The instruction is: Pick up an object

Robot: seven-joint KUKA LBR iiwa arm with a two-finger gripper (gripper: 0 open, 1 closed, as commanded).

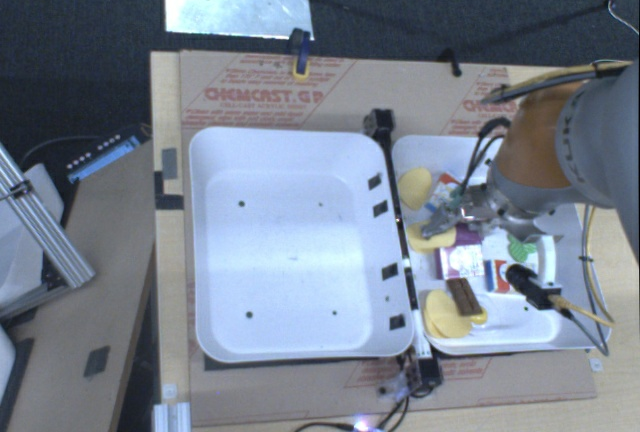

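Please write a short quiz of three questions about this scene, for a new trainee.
1. True or false: the gripper is over the right bin.
2. Which lies nearest the right bin's front rim?
A. brown bar
B. green item
C. yellow piece near the divider
3. Fill in: the left bin has small dark ____ in its floor.

Key
1. True. The gripper is low among the objects, near the divider.
2. A. The brown bar lies on a yellow disc at the front.
3. Holes, or dots.
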